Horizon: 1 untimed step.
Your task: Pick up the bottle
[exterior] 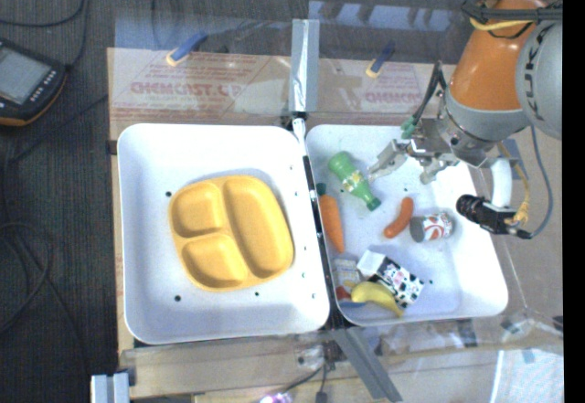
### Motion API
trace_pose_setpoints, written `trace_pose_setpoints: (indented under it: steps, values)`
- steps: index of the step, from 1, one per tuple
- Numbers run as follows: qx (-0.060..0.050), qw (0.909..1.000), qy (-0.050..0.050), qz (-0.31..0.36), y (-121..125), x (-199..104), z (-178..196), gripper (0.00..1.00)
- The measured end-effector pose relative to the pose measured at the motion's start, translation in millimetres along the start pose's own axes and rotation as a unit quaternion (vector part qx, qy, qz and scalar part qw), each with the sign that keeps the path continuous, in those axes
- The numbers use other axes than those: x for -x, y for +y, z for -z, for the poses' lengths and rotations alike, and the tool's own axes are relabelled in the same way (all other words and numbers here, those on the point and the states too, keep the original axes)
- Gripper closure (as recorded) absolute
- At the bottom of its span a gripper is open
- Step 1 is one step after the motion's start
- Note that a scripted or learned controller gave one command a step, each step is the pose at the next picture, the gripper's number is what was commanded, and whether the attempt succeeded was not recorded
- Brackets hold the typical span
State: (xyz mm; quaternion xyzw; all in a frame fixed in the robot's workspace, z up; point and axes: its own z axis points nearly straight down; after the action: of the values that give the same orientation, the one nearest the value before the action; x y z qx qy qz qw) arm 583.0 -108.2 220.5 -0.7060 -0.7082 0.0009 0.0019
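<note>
A green bottle (352, 178) lies on its side in the right bin (475, 291), near the bin's upper left, its cap end pointing down-right. My gripper (408, 163) hovers just right of the bottle with its two fingers spread open and nothing between them. The left fingertip (380, 165) sits close to the bottle's body, a small gap apart.
The right bin also holds a carrot (332, 221), a red chili-shaped piece (398, 217), a small can (431, 227), a banana (375, 295) and a cow-patterned carton (395, 277). A yellow divided tray (232, 230) fills the left bin (146, 301).
</note>
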Motion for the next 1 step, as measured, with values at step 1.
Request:
trace_pose_setpoints:
  steps: [1]
  values:
    - [0.001, 0.9988, 0.000, 0.050, 34.7, 3.4, -127.5, 0.00]
